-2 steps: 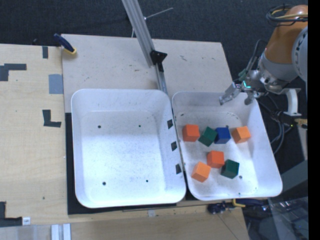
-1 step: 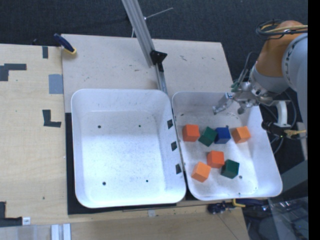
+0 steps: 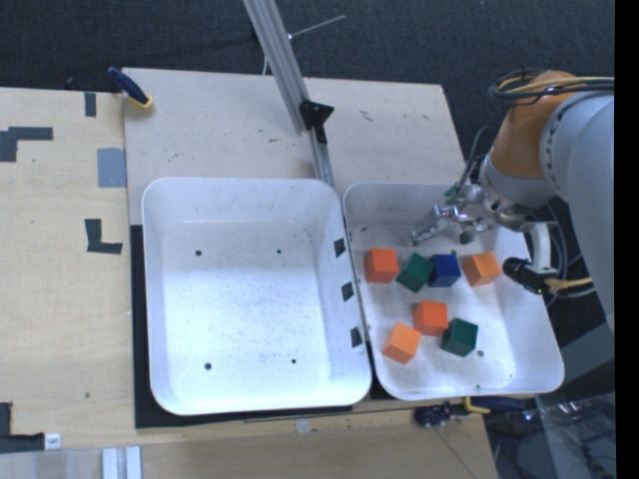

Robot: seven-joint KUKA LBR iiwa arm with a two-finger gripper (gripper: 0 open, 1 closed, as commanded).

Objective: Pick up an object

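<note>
The right bin (image 3: pixel 529 362) holds several small cubes. An orange cube (image 3: pixel 380 264), a green cube (image 3: pixel 413 271), a blue cube (image 3: pixel 444 268) and another orange cube (image 3: pixel 481 267) lie in a row across its middle. Nearer the front lie two more orange cubes (image 3: pixel 430 316) (image 3: pixel 402 342) and a second green cube (image 3: pixel 460 336). My gripper (image 3: pixel 444 234) hangs at the back of this bin, just behind the blue cube. It is open, with nothing between its fingers. The grey arm with its orange band (image 3: pixel 519 138) comes in from the right.
The left bin (image 3: pixel 160 267) sits beside the right one, sharing a middle wall with black clips (image 3: pixel 344 287). A slanted metal rail (image 3: pixel 280 48) ends at the bins' back edge. A blue and yellow tool (image 3: pixel 130 88) lies at the bench's far left corner.
</note>
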